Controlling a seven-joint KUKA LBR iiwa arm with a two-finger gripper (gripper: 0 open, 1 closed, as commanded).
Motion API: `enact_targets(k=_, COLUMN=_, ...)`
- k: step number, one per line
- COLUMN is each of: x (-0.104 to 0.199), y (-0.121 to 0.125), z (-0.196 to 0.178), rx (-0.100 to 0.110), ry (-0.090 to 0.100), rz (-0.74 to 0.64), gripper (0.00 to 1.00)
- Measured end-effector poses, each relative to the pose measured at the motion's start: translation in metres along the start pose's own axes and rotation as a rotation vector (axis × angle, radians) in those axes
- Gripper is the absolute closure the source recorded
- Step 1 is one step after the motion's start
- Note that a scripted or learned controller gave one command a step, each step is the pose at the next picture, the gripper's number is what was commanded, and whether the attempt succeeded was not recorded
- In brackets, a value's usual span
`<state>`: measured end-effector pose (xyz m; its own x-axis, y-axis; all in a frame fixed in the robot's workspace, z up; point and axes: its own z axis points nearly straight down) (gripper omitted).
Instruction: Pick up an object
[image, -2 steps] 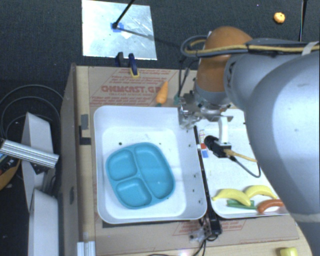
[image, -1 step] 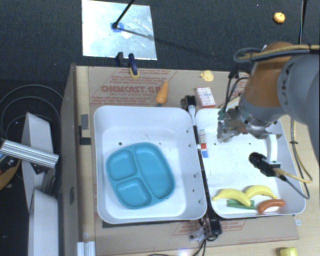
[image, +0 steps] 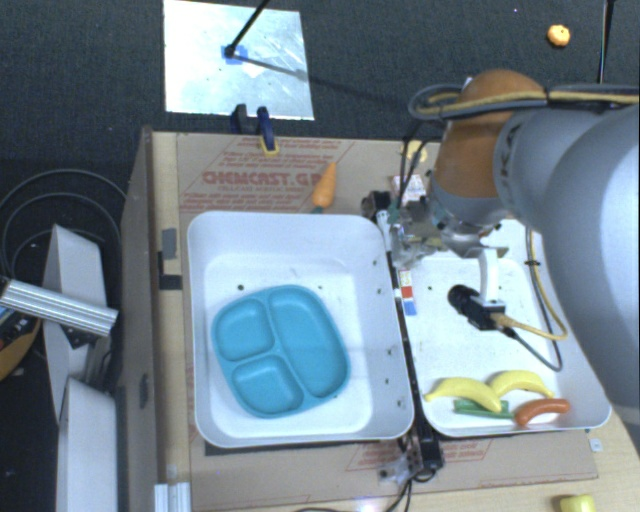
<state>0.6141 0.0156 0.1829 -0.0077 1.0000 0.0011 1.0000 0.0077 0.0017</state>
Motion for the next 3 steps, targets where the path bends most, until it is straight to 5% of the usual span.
enact_targets(k=1, x=-0.052, y=-0.043, z=-0.016, rx=0.002, ry=-0.003, rz=0.013, gripper=1.0)
enact_targets(k=2, x=0.006, y=-0.004, z=-0.02, rx=-0.003, ry=0.001, rz=-0.003, gripper=1.0)
enact_targets(k=3, x=-0.058, y=-0.046, z=0.0, rx=0.005, ry=-0.002, rz=0.013, gripper=1.0)
